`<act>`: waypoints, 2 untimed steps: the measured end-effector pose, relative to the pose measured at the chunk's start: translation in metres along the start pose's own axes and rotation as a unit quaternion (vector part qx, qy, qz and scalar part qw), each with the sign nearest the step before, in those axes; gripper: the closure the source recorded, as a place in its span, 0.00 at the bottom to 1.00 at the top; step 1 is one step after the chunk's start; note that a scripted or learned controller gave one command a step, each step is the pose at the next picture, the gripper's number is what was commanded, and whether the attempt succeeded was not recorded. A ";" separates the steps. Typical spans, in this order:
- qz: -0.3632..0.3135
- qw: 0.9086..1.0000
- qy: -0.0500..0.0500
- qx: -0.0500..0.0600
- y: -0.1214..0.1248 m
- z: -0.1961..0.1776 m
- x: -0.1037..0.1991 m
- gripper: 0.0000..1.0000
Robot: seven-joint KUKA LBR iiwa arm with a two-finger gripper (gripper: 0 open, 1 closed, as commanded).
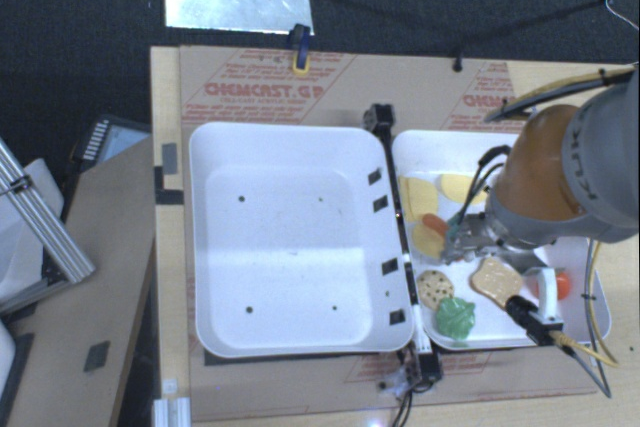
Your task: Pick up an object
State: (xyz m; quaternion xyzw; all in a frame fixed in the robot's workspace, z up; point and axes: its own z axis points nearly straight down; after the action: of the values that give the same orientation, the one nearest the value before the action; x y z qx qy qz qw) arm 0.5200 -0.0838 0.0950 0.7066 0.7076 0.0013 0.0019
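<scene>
Camera view, read from the left: the left bin [290, 235] comes first, then the right bin [420, 147] touching it along the divider. Inside the right bin, nearest that divider, lie yellow pieces [425, 190], a cookie [434, 288] and a green leafy toy [455, 318]; toast [495, 281] lies further right. The gripper [462, 243] hangs low just above the cookie, and I cannot tell its state. I'd centre squarely over one piece before descending, since they crowd together.
</scene>
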 end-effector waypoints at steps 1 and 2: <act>0.000 1.000 0.000 0.000 0.000 0.000 0.000 0.00; 0.000 1.000 0.000 -0.001 0.001 -0.011 0.000 1.00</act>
State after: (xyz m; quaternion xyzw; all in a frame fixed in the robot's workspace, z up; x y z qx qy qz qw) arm 0.5210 -0.0839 0.1055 0.7064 0.7078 0.0022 0.0031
